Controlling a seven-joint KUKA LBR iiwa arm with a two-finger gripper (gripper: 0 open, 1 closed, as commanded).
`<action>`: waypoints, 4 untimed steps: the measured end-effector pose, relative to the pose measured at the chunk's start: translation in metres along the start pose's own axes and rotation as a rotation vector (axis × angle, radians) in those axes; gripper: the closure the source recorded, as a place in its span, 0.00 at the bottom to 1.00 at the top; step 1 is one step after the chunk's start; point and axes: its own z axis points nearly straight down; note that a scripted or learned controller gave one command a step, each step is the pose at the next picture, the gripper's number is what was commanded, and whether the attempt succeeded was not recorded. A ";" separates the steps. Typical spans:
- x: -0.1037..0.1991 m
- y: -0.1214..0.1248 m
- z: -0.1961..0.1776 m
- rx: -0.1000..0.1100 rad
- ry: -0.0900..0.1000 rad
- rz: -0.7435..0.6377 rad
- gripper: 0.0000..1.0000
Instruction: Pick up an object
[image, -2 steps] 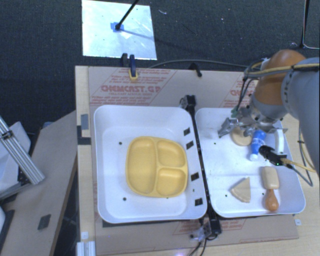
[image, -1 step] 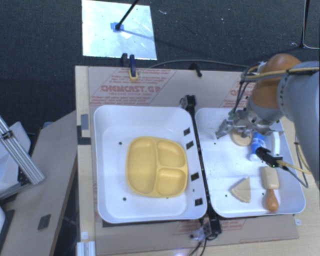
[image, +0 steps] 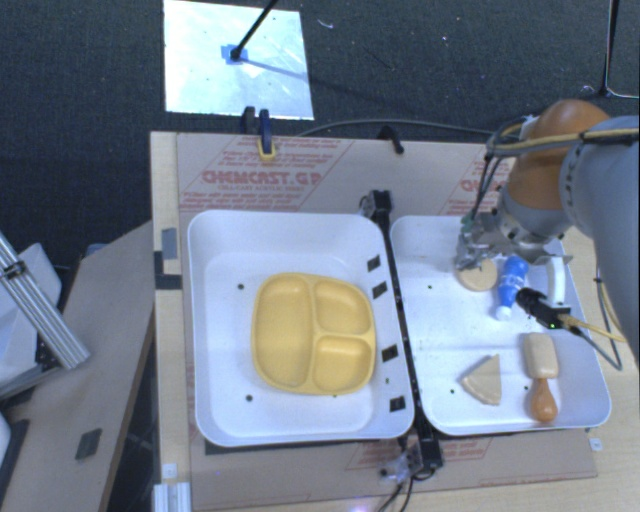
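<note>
My gripper (image: 473, 257) hangs low over the back of the right bin (image: 440, 330), right above a round tan disc (image: 480, 277) whose near edge shows below it. A blue and white tube (image: 511, 284) lies just right of the disc. Nearer the front sit a tan wedge (image: 483, 379) and a tan brush with an orange-brown handle (image: 541, 373). A white stick-like item (image: 556, 281) lies at the bin's right side. Nothing is seen between the fingers.
The left bin (image: 215, 330) holds a yellow divided plate (image: 312, 333). A black divider with clips (image: 392, 320) runs between the bins. A yellow cable (image: 590, 328) crosses the right bin's right edge. The arm (image: 590, 170) covers the back right corner.
</note>
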 end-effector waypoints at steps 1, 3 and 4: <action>0.003 -0.006 -0.059 0.012 0.007 0.000 1.00; -0.001 -0.002 -0.152 0.014 0.007 -0.001 1.00; 0.059 -0.003 -0.142 0.018 0.010 -0.007 1.00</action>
